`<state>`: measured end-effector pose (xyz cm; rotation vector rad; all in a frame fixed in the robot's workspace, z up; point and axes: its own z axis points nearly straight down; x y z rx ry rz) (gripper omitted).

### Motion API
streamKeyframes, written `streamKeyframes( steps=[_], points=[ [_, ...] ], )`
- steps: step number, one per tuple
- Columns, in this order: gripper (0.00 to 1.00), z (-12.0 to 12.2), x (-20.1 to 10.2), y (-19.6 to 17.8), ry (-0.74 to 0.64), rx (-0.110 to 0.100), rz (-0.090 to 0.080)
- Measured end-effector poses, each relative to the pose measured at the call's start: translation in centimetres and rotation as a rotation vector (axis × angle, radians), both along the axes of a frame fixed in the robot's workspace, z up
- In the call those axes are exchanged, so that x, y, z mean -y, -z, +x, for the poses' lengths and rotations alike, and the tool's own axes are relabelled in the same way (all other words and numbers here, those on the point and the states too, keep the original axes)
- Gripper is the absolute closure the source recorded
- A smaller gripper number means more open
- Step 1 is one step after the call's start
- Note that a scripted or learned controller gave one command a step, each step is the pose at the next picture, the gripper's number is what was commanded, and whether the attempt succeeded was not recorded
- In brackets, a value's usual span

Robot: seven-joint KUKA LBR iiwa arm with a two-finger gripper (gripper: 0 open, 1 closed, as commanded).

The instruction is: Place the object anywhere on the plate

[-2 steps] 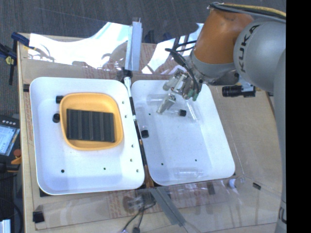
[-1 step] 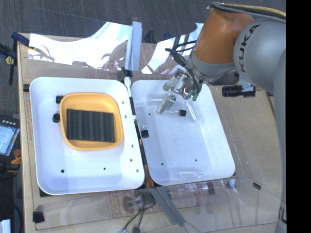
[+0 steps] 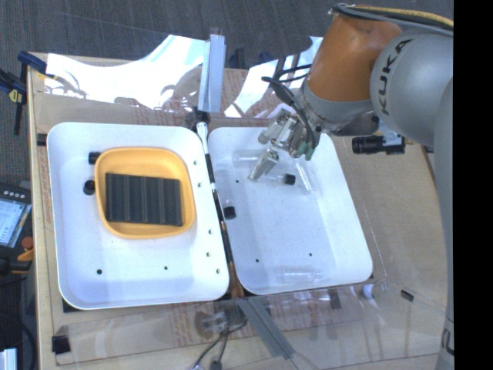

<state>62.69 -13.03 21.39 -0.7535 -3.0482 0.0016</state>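
Clear plastic scraps (image 3: 296,274) lie at the near edge of the right bin (image 3: 331,237), and over its far end hangs the gripper (image 3: 271,160), fingers seemingly parted around nothing, though glare blurs them. Left bin (image 3: 65,268) holds the yellow plate (image 3: 142,191), bearing only its dark ribbed insert (image 3: 145,199); the object, possibly the small black piece (image 3: 288,179) near the fingertips, is not yet grasped.

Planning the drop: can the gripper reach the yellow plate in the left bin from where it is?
Probably yes. The gripper hangs over the right bin, and only the low rims between the bins separate it from the plate, which lies open from above.
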Motion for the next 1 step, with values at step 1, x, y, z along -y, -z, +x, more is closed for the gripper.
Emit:
streamKeyframes(
  steps=[1],
  points=[
    [0.00, 0.00, 0.00, 0.00, 0.000, 0.000, 0.000]
  ],
)
